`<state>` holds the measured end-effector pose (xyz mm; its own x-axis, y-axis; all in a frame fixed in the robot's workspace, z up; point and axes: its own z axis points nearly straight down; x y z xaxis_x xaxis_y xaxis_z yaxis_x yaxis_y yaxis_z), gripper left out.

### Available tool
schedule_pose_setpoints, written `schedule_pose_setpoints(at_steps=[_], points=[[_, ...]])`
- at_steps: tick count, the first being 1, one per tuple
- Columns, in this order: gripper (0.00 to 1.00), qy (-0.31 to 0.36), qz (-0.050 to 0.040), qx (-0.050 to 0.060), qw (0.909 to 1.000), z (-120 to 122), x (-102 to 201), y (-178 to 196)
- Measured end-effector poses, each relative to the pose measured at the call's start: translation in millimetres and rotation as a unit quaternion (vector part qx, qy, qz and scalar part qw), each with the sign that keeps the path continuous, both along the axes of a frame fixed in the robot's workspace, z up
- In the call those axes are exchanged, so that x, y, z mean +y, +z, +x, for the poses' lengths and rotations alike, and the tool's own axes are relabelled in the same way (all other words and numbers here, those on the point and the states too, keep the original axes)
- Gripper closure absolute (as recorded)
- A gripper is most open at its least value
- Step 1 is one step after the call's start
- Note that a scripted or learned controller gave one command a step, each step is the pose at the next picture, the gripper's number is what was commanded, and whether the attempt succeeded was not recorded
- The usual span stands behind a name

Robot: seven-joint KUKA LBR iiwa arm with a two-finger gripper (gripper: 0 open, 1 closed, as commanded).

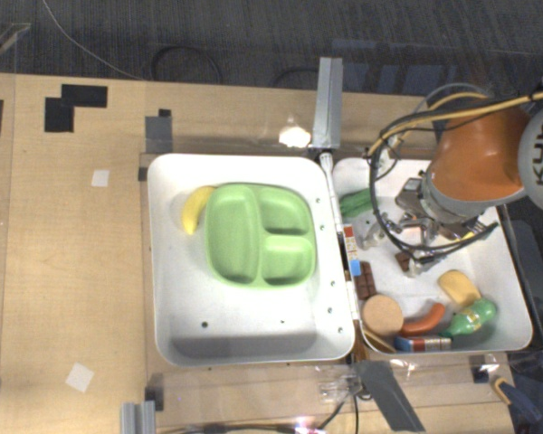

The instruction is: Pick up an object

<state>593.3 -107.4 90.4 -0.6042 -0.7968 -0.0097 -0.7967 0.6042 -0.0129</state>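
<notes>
My gripper (416, 244) hangs low over the middle of the right bin (511, 269), under the orange wrist band (475, 156) and loops of cable, which hide much of it. Loose objects lie around it. A green item (355, 202) is to its upper left. A brown bar (365, 280) lies by the bin's left wall. A tan round disc (383, 314), a red-orange curved piece (425, 319), a yellow block (459, 287) and a green toy (473, 319) sit along the front. A small brown thing (404, 260) lies just under the gripper.
The left bin (176, 315) holds a green divided plate (258, 233) with a yellow banana (194, 210) at its left rim. A metal post (327, 107) stands behind the divider between the bins. A blue item and a pen (425, 343) lie at the right bin's front wall.
</notes>
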Motion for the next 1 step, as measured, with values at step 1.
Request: schedule_pose_setpoints(at_steps=[1], points=[[0.00, -0.100, 0.0012, -0.001, 0.9950, -40.9, -28.2, 0.4]])
